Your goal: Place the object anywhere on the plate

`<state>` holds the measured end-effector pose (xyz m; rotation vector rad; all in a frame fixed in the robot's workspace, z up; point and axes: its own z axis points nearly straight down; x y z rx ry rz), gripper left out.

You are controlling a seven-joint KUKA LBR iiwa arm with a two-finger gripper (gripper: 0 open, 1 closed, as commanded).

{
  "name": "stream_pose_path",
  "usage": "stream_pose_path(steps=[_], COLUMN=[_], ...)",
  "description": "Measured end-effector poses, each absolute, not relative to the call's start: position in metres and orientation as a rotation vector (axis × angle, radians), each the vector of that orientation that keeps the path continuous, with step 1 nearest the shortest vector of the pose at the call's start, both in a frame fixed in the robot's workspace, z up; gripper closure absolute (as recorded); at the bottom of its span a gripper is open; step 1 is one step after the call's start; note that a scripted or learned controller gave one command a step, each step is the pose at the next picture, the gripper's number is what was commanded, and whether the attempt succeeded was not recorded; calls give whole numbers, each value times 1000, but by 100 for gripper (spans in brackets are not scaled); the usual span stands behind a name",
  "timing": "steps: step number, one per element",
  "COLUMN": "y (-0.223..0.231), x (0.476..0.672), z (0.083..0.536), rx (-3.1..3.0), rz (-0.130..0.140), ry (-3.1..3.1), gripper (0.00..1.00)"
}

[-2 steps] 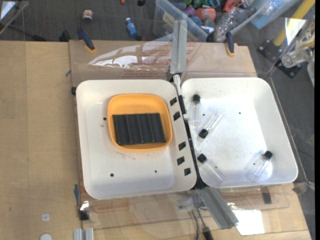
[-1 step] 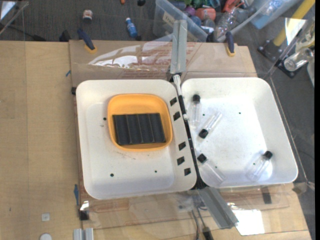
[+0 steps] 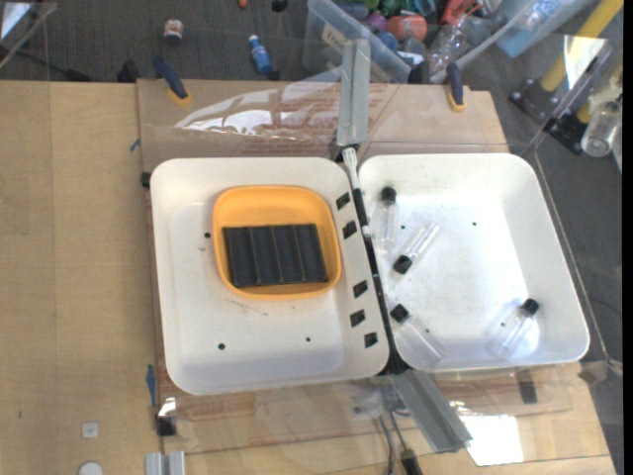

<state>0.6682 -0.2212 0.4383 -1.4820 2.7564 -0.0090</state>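
An orange square plate [image 3: 278, 200] sits in the left white bin [image 3: 188, 344], toward its back. A black ribbed rectangular object [image 3: 275, 254] lies flat on the plate and covers most of its floor. Several clear plastic bottles with black caps lie scattered in the right white bin [image 3: 495, 181]: one near the divider at the back [image 3: 386, 221], one beside it [image 3: 418, 244], one at the front left [image 3: 415, 334] and one at the front right [image 3: 512, 330].
A row of small black clips [image 3: 354, 260] runs along the divider between the bins. A metal bar [image 3: 353, 92] stands behind the divider. A clear tub of colourful toys [image 3: 415, 8] sits beyond the bench, at the back.
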Motion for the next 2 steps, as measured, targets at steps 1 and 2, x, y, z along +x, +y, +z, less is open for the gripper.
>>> stream_pose_path(steps=[1, 2], y=[-221, -221], x=[668, 668], z=[438, 438], rx=[-2015, -2081], rz=[-9, -10], ry=[2396, 2340], gripper=[100, 100])
